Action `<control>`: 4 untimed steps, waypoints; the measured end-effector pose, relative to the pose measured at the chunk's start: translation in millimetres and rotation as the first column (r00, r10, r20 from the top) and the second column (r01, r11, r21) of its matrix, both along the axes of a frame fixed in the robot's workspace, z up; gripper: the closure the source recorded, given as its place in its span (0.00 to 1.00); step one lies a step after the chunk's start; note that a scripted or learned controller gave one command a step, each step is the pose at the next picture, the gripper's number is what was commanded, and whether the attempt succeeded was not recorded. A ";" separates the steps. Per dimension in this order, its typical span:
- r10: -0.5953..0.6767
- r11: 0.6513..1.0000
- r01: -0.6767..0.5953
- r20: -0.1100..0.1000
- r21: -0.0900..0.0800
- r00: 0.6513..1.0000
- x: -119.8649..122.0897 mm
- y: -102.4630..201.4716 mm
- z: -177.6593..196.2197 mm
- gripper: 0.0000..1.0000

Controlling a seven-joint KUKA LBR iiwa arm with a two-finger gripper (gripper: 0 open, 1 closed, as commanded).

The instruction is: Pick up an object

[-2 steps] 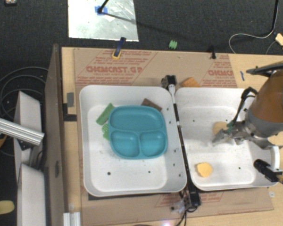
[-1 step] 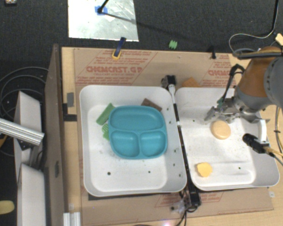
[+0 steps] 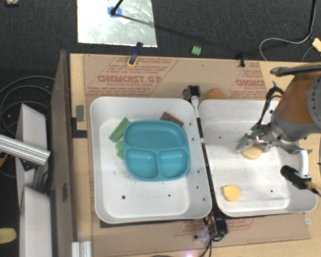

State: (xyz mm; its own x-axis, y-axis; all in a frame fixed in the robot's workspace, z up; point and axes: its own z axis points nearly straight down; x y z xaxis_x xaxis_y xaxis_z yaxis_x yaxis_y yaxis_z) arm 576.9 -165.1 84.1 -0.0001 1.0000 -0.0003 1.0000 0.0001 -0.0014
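- Fingers (image 3: pixel 245 142) of the gripper (image 3: pixel 250 144) sit low in the right bin (image 3: pixel 224 116), their metal tips close on either side of a pale tan rounded object (image 3: pixel 251 153); whether they are spread or actually pinching it, I cannot tell from this slanted view.
- That pale object lies on the bin floor, touching or just under the fingertips, toward the bin's middle-right.
- Reaching in from the right, the grey arm (image 3: pixel 315 98) shows its orange band (image 3: pixel 294 98) above the wrist, with dark cables running beside it.
- Nearer the front wall of the same bin rests a small yellow-orange block (image 3: pixel 231 193), well apart from the gripper.
- Over in the left bin (image 3: pixel 104 197) lies a blue divided tray (image 3: pixel 155 150) with three compartments.
- Green flat pieces (image 3: pixel 118 133) poke out from beneath the tray's left edge, and a brown piece (image 3: pixel 172 118) shows at its upper right corner.
- Both bins sit side by side on a brown printed board (image 3: pixel 150 74).
- Just behind the right bin's back-left corner, an orange piece (image 3: pixel 216 93) rests on the board.
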 end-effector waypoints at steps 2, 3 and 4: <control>0.016 1.000 -0.016 0.017 0.001 1.000 77.7 99.7 107.3 1.00; 0.004 1.000 -0.004 0.004 0.000 1.000 72.5 91.8 100.8 0.00; 0.000 1.000 0.000 0.007 -0.001 1.000 60.1 72.7 141.3 0.00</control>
